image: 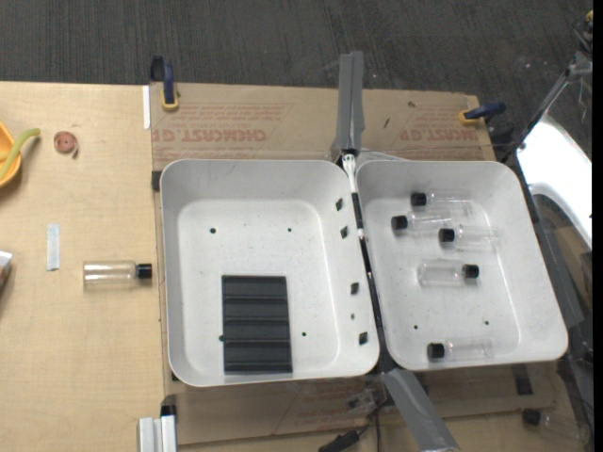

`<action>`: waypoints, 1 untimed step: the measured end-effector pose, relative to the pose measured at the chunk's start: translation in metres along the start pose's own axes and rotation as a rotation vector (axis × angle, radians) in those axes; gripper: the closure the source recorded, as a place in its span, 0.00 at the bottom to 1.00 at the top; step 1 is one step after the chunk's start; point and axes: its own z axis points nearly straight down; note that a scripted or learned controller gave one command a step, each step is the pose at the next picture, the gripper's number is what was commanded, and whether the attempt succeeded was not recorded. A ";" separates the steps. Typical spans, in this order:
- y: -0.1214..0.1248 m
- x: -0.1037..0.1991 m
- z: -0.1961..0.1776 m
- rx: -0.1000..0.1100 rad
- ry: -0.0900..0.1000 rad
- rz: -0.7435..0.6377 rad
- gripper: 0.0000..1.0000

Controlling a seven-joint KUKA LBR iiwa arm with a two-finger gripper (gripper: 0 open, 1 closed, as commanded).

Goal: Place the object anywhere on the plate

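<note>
Since five clear vials (450, 235) lie scattered in the right bin (528, 252), picking the isolated six-o'clock one suits the ridged black plate (255, 325); the claw's state cannot be told.

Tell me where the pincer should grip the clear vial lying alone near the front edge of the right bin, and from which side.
Grip the front vial across its clear body, coming straight down from above. It lies flat with its black cap pointing left, so the fingers should close across its width. It lies close to the right bin's front wall, so keep the fingers clear of that wall.
</note>
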 end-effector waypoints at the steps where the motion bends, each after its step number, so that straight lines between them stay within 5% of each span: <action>1: 0.016 -0.020 0.000 0.001 0.000 0.131 0.00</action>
